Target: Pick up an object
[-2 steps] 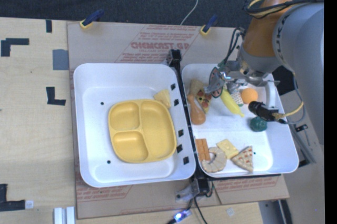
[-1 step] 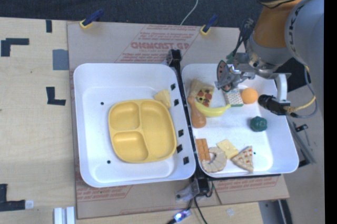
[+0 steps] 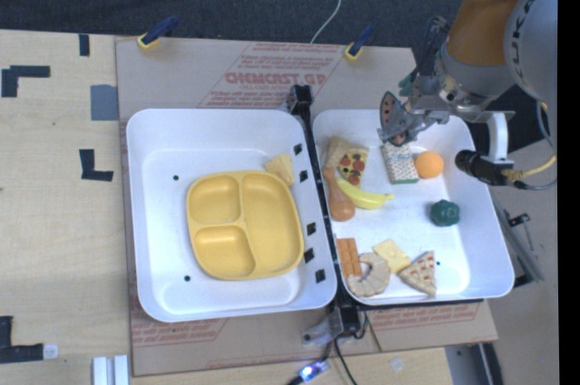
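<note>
The bench [image 3: 54, 193] is carrying two shallow white bins side by side. The left bin [image 3: 154, 148] is holding a yellow divided plate [image 3: 243, 225], with a pale yellow wedge [image 3: 281, 167] lying just beside the plate's far corner. The right bin [image 3: 480, 229] is holding the loose toy food, any piece of which could be the object to lift.

The arm [image 3: 494, 21] is reaching in over the far edge of the right bin, and its gripper [image 3: 399, 125] is hanging above that bin's far end with what looks like a small pizza-slice piece [image 3: 391, 113] against it. Whether the piece is truly clamped, and how wide the gripper is standing, I cannot tell from here.

Directly beneath it a pale cracker-like block [image 3: 399, 164] is lying, touching an orange ball [image 3: 430, 164]. Nearby, a banana [image 3: 364, 196] is lying beside a hot dog [image 3: 339, 197].

In my judgement, the lift is best made straight upward and slowly, since the block and ball below are crowding the spot. A sideways sweep is risking a knock against the bin wall.
</note>
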`<state>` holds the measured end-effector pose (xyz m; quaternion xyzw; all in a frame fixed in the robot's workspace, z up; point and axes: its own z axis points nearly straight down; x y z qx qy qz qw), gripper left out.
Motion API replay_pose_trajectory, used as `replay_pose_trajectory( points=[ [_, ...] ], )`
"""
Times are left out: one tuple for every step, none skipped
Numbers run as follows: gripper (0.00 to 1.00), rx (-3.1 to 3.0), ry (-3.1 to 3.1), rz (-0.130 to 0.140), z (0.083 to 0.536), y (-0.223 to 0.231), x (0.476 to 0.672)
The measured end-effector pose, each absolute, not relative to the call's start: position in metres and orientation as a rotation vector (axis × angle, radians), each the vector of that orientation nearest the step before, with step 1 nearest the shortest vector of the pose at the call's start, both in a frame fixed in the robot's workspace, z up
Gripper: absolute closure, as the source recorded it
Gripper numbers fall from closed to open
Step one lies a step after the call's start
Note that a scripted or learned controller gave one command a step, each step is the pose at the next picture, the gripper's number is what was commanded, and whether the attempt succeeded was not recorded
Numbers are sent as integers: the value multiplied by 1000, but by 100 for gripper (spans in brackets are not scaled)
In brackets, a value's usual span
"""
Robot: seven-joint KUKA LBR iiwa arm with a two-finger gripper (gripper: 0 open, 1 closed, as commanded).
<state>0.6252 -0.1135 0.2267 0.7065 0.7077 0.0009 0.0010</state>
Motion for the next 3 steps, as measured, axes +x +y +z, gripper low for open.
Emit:
replay_pose_trajectory(
  points=[
    [100, 2218, 2228, -3, 216, -63, 614],
    [100, 2218, 2230, -4, 208, -12, 596],
    [100, 2216, 2232, -2, 211, 45, 581]
  ],
)
